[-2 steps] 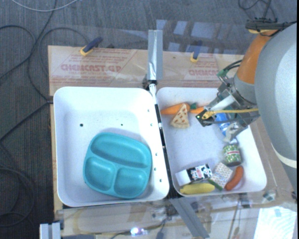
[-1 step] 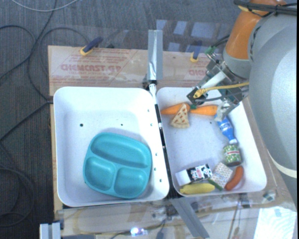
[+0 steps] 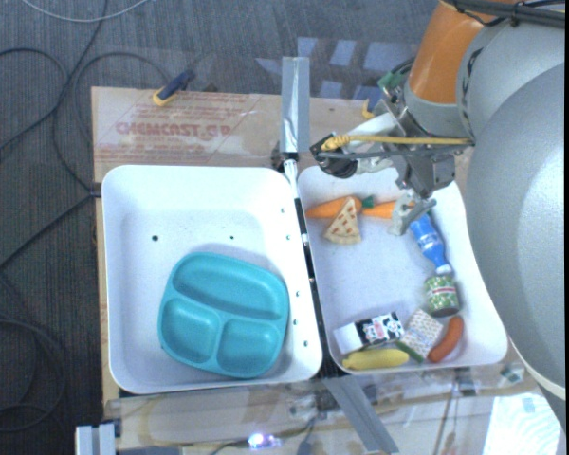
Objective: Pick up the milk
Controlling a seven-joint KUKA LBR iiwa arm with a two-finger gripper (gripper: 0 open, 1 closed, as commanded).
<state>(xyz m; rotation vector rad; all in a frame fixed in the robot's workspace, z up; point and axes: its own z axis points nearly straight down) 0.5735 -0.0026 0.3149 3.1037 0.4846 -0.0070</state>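
Camera view: you see two white bins on counter.
Milk (image 3: 380, 330): small carton, lying near front edge of right bin (image 3: 360, 273), beside banana (image 3: 376, 358).
Tool (image 3: 415, 202): over bin's far end, by blue bottle (image 3: 427, 240); well apart from milk; spread or pressed together, can't tell.
Left bin (image 3: 133, 216): teal tray (image 3: 225, 315).

The arm (image 3: 522, 207) is a bulky, rounded, pale grey shell. Above the wrist sits 1 glossy orange band (image 3: 455, 27), crossed by black cables (image 3: 493, 3). A thin yellow rod (image 3: 398, 140) runs across the grey metal tool (image 3: 415, 197).
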